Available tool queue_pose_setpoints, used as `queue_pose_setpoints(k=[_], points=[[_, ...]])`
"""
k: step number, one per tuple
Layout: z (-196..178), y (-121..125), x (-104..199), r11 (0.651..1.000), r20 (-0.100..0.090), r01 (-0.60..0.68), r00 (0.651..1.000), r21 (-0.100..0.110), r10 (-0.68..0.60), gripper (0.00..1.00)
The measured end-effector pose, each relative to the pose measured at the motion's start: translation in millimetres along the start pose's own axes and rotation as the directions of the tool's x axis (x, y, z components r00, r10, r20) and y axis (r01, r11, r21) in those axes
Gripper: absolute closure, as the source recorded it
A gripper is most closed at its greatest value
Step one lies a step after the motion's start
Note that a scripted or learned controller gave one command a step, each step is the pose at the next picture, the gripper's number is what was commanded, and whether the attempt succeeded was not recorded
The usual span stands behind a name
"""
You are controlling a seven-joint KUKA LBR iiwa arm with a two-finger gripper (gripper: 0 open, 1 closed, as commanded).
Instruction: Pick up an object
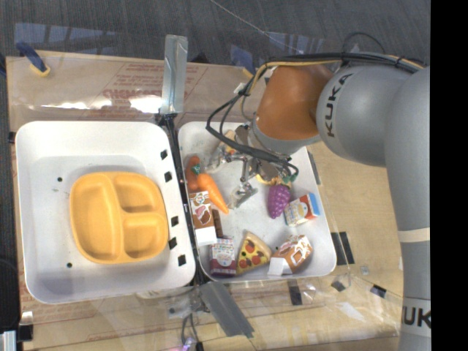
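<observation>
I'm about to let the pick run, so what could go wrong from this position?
The hand hangs over the crowded right bin, between the carrot and the purple grapes. Descending here, it may land between them and grip nothing, or nudge one aside. The loose cables around the wrist hang low and could snag.

It's a chunky grey KUKA arm [380,115] with black KUKA lettering on the casing, a glossy orange band [289,101] above the wrist, black cables [234,115] looping round that band, and a small silvery metal gripper [245,190] at the tip.
</observation>
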State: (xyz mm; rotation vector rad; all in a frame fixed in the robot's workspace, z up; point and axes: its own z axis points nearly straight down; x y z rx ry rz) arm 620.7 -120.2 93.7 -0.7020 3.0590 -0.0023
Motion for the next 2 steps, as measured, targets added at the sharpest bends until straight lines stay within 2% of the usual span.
queue_pose_setpoints(k=[1,2], points=[[1.1,12.3,12.9,0.978,-0.003,-0.209,0.978,-0.001,0.209,0.00],[-0.3,34.4,37.8,0.886,0.001,-0.463,0.886,0.005,0.463,0.00]])
